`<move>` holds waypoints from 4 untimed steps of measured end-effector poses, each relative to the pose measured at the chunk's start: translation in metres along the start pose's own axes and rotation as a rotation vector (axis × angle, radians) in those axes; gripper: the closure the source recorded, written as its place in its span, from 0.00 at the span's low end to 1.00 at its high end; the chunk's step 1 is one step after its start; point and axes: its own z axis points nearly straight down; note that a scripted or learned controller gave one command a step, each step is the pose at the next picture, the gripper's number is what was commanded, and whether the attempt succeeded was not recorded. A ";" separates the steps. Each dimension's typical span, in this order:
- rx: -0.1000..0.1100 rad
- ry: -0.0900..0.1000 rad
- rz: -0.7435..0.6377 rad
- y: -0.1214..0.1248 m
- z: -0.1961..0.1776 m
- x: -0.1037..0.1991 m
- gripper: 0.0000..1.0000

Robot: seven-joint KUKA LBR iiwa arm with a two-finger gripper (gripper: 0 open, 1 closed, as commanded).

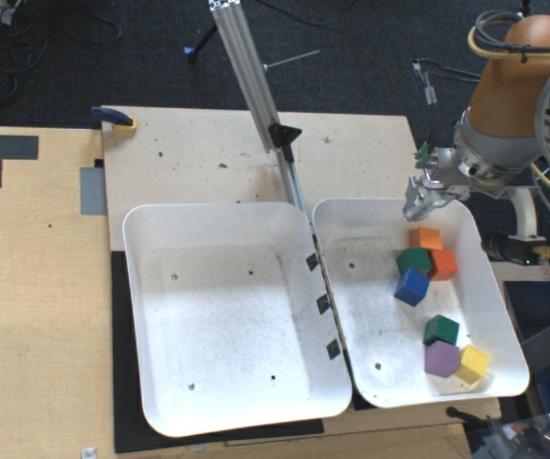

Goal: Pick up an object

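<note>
I see two shallow white plastic bins side by side on the bench, the left bin and the right bin. In the right bin's far part, small orange, dark green, red-orange and blue cubes cluster together. Nearer its front corner, a green, a purple and a yellow cube sit close together. The grey metal gripper hangs above the bin's far rim, just behind the orange cube.

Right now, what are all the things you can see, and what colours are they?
bins: 2, white, side by side on the bench; left bin, right bin
orange cubes: 2, upper part of right bin
green cubes: 2, one mid-bin, one lower
blue cube: 1, below the upper green one
purple cube: 1, near bottom corner
yellow cube: 1, beside the purple one
metal pole: 1, silver, slanting above the bins
arm: 1, grey and orange, right side
hand: 1, above the orange cubes
</note>
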 end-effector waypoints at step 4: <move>0.003 -0.002 0.000 -0.009 0.017 0.211 1.00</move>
